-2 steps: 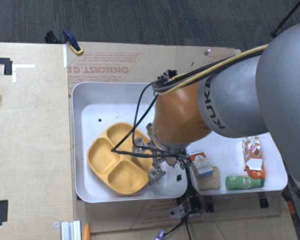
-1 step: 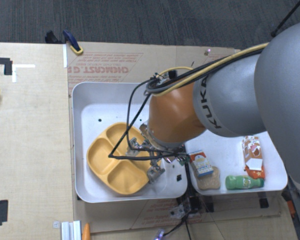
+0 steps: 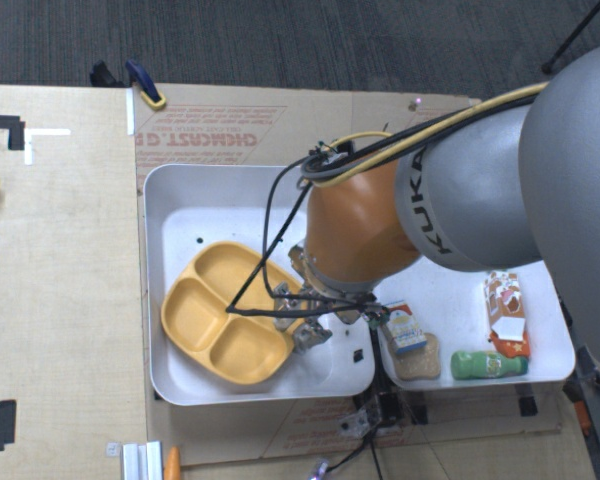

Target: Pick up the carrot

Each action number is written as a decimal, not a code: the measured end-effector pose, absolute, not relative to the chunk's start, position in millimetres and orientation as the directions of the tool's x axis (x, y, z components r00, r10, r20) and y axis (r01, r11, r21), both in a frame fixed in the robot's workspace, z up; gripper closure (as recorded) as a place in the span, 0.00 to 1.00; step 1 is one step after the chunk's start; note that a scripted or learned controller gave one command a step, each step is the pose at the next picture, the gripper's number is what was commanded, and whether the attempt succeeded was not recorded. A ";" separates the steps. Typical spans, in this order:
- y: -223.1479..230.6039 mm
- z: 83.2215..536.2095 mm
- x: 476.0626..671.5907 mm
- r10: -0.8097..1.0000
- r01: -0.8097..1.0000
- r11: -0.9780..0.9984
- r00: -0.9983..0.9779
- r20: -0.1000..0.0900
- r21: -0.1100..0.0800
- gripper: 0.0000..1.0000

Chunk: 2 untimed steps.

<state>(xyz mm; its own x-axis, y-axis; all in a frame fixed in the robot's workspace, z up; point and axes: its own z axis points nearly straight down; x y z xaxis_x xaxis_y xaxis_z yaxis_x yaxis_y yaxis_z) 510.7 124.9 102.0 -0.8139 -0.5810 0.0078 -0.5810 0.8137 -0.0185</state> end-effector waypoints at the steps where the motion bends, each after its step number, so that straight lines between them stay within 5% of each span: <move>1: 107.5 241.5 503.0 -0.545 -0.545 0.839 -0.839 -0.003 -0.001 1.00; 2: 107.8 242.7 503.4 -0.545 -0.545 0.839 -0.839 -0.005 -0.002 0.00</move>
<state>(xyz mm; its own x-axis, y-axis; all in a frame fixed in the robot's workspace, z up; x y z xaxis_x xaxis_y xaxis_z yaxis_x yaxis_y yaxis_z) 503.4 107.8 242.7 -0.8386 -0.5447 -0.0051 -0.5447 0.8386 -0.0015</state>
